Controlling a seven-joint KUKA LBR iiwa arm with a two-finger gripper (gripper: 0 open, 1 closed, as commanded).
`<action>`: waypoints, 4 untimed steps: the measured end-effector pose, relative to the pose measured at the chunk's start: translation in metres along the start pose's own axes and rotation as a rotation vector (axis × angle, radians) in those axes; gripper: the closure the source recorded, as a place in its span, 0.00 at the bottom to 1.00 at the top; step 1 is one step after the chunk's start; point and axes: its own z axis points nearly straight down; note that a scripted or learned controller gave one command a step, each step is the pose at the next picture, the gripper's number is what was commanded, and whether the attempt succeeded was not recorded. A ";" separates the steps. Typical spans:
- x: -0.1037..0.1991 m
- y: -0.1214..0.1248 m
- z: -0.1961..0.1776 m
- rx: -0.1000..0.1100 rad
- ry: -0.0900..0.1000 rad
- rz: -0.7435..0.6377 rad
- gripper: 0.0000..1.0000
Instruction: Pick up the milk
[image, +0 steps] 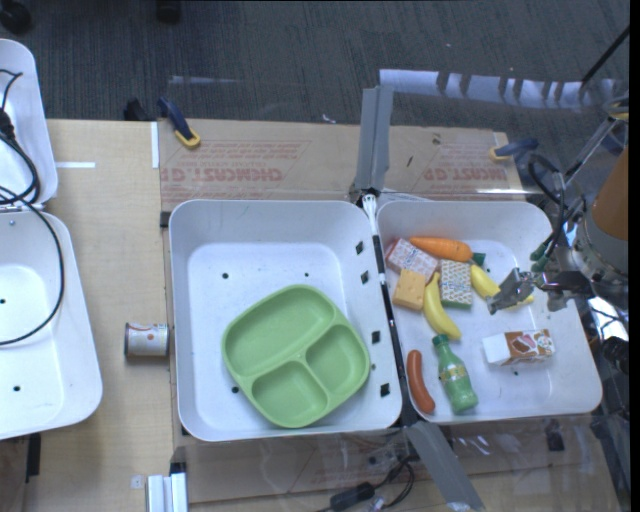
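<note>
White bins: two side by side; the claw (516, 290) hangs over the right bin (570, 400), toward its far-right part.
Claw: dark metal, reaching in from the right edge; fingers point left and down, and whether they are parted or closed I cannot tell. Nothing visibly sits between them.
Milk: small carton (519, 347) lying on its side on the bin floor, just below the claw and apart from it, white end to the left, brown printed end to the right.
Banana, near: short yellow one (485, 282) just left of the claw, close to the fingertips.
Banana, far: longer one (441, 311) further left, curving downward.
Carrot: orange (441, 247), up and left of the claw, near the bin's back wall.
Blocks: pink wafer (411, 257), orange cheese (410, 291) and a speckled cracker (457, 284), clustered left of the claw.
Bottle: green (455, 374), lower left of the claw, left of the milk.
Sausage: red (421, 381), just left of the bottle.
Way to the milk: open from above; bottle and bananas lie well aside of it.
Left bin: holds a green tray (296, 355) with three compartments, far left of the claw.
Bench: small can (147, 340) lying outside the left bin.
</note>
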 end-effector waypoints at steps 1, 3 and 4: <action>-0.054 -0.016 0.087 -0.001 0.001 -0.100 0.00; -0.058 0.006 0.117 -0.029 0.005 -0.098 1.00; -0.035 0.021 0.131 -0.056 -0.021 -0.077 1.00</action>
